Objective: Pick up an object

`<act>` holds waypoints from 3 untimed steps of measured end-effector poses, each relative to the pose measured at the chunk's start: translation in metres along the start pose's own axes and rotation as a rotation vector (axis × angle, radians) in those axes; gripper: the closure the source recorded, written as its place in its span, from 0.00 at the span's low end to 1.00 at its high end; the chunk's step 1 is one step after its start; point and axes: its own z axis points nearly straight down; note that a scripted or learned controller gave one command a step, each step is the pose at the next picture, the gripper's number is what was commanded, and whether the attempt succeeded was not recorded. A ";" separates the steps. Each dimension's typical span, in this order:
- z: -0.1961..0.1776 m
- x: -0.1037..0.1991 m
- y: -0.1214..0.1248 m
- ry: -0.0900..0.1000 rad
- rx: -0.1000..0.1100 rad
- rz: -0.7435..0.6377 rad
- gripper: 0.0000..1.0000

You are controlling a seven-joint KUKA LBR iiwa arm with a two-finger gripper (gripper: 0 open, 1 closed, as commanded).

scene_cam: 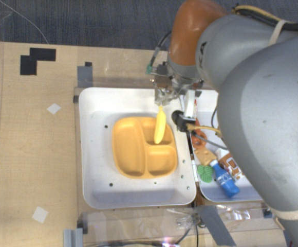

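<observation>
no readable text, labels, numbers or signs on anything shown

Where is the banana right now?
The banana hangs upright from the gripper, over the top right part of the yellow divided tray in the left white bin.

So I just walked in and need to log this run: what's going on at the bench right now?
The arm's gripper is over the left bin, with a yellow banana hanging from its fingers above the orange divided tray that sits in that bin. The banana looks lifted, its lower end over the tray's divider. The right bin holds a blue bottle, a green item and other small pieces, mostly hidden under the arm.
</observation>
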 end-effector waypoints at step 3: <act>-0.040 -0.179 -0.048 -0.001 -0.001 0.571 1.00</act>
